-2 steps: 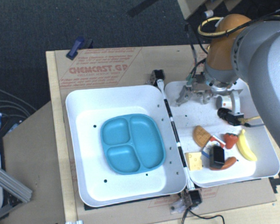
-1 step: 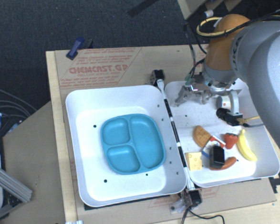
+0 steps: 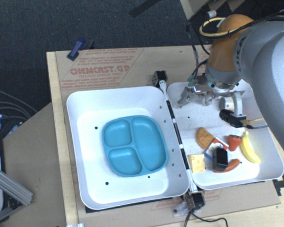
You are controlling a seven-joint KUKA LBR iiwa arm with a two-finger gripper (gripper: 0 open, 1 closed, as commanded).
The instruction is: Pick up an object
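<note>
The gripper (image 3: 197, 96) hangs low over the far corner of the right bin (image 3: 265, 173), pointing down at bare white floor. Nothing is seen held in it, and whether it is spread or pressed together cannot be told from this angle. The grey arm (image 3: 270, 72) slants in across the same bin's far-right side, probably so the wrist can come straight down on whatever is chosen. To the left of the right bin, sharing its clipped middle wall, the left bin (image 3: 78, 139) holds only a blue divided plate (image 3: 134, 145) lying flat in its centre. It looks too broad and shallow for an easy pinch. The likelier targets crowd the near half of the right bin, well apart from the gripper: a banana (image 3: 249, 149) by its right wall, a brown biscuit-like piece (image 3: 205, 137) towards its middle, a black block (image 3: 220, 158), a yellow square (image 3: 197, 163) against its left wall and a small red piece (image 3: 234, 142). Several of them touch, so a clean grasp looks awkward. Both bins sit on a printed cardboard sheet (image 3: 104, 64). A blue clip (image 3: 77, 48) lies well beyond the right bin, up and to the left, and dark carpet surrounds the bench.
</note>
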